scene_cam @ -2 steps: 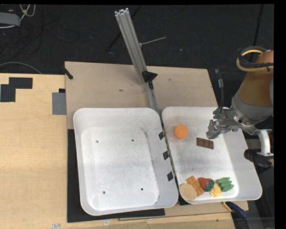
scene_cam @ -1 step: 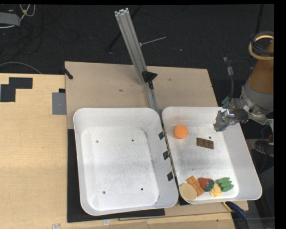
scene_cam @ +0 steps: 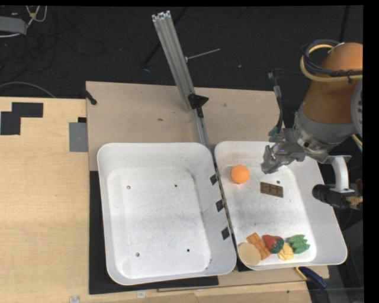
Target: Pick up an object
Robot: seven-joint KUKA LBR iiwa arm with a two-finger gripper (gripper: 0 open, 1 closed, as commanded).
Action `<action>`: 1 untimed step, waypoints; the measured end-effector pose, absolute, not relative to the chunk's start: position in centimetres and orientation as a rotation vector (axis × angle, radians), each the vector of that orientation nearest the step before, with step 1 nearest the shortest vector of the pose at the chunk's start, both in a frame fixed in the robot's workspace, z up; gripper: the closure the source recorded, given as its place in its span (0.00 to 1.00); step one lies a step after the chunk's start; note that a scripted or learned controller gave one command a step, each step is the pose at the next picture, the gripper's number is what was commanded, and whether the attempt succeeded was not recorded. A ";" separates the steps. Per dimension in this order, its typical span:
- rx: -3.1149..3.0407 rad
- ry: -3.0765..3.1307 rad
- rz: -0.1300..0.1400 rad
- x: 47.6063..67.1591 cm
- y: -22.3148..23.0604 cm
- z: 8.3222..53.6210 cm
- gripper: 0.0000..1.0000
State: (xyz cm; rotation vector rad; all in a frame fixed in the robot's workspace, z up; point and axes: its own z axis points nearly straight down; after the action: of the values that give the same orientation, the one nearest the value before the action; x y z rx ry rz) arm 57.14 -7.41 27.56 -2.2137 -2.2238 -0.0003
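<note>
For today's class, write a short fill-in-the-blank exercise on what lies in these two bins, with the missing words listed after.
1. The orange ball lies in the ____ bin as the camera sees it.
2. The flat piece beside the ball is ____ in colour.
3. The cluster of small toys sits at that bin's ____ edge.
4. The gripper hangs over the bin's ____ end.

Missing words: right; brown; near; far

Robotics lab, plywood bench [scene_cam: 142, 112], aluminium camera mast [scene_cam: 176, 62], loose cables [scene_cam: 23, 15], dark floor
</note>
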 end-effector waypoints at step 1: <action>-2.212 -2.222 0.003 57.8 -1.5 26.0 1.00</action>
State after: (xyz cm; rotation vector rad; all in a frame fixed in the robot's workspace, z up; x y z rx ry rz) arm 57.80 -1.53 26.02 -2.2123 -2.2221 0.0031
